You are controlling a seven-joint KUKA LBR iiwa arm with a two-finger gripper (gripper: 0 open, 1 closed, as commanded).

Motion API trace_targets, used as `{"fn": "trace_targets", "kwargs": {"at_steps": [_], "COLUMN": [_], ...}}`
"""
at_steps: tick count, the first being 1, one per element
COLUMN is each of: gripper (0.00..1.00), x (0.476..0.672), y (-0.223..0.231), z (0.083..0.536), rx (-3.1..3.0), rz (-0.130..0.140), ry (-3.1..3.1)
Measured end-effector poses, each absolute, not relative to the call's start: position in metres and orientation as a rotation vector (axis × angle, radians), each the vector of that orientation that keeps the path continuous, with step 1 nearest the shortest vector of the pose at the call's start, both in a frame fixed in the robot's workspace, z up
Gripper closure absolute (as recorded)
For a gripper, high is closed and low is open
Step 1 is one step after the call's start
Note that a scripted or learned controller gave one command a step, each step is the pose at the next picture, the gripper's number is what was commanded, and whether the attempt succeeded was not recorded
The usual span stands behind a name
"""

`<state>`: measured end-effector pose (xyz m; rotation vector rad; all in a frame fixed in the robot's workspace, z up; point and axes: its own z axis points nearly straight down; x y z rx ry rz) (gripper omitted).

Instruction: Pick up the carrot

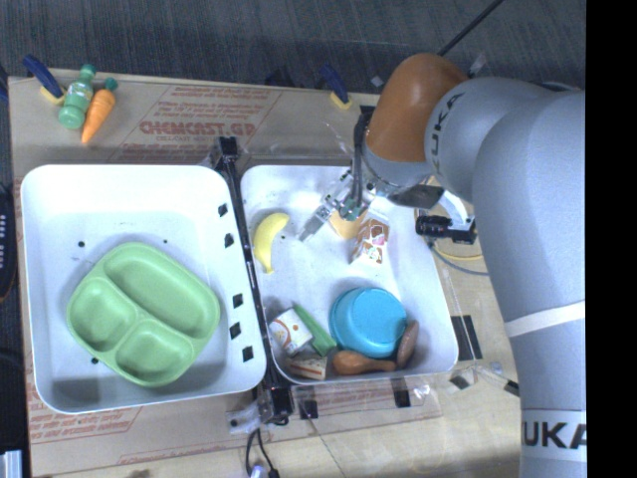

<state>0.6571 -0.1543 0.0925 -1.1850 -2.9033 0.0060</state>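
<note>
End effector in right bin, grip state unclear, carrot well apart outside bins

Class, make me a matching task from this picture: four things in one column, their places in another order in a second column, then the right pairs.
Things:
1. carrot
2. green plate
3. banana
4. blue bowl

Places:
A. left bin
B. on the bench beyond the bins
C. right bin, near the front
D. right bin, by the divider

Pairs: 1-B, 2-A, 3-D, 4-C
</note>
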Motion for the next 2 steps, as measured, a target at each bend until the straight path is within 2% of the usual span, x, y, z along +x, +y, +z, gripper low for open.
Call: {"fn": "trace_targets", "kwargs": {"at_steps": [1,2], "gripper": [0.00,0.00], "x": [0.657,0.650], "y": [-0.154,-0.095], "z": [0.093,0.270], "rx": [-1.186,-0.899], "rz": [0.006,-0.001], "ry": [-2.903,-3.030]}}
